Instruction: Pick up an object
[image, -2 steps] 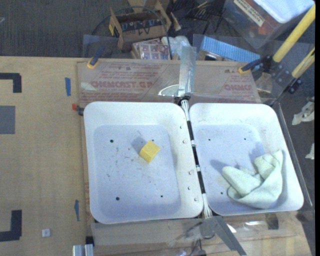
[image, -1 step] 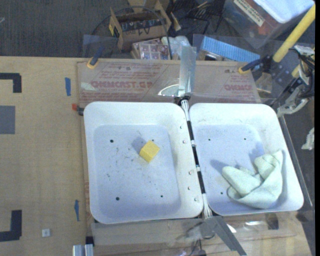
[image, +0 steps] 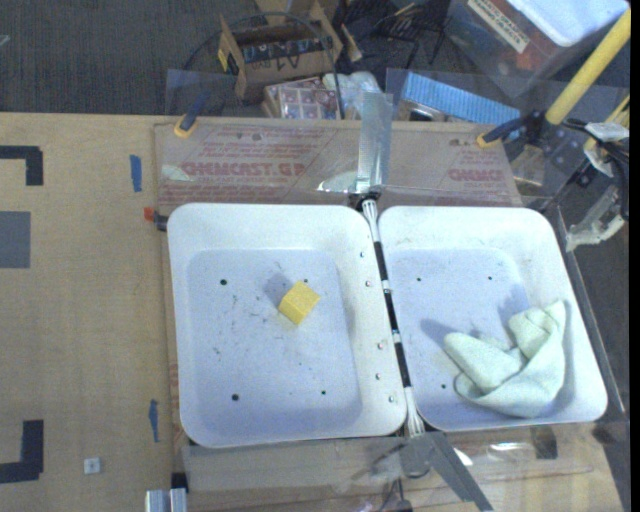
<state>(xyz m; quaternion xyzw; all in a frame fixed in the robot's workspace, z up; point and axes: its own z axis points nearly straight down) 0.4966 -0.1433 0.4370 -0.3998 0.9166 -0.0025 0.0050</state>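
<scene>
A small yellow block (image: 299, 303) sits alone near the middle of the left bin (image: 200, 400), nothing crowding it. In the right bin (image: 440, 235) a pale crumpled cloth (image: 510, 365) lies against the near right corner. Both bins rest on a wooden desk (image: 80, 300), with cluttered boxes (image: 275, 45) behind.

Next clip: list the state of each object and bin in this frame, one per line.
yellow block: resting loose on the floor of the left bin, near its middle, touching nothing else.
pale cloth: crumpled in a heap, lying in the right bin's near right corner, partly up against the wall.
left bin: upright, holding the block.
right bin: upright, holding the cloth, edge to edge with the left bin.
</scene>
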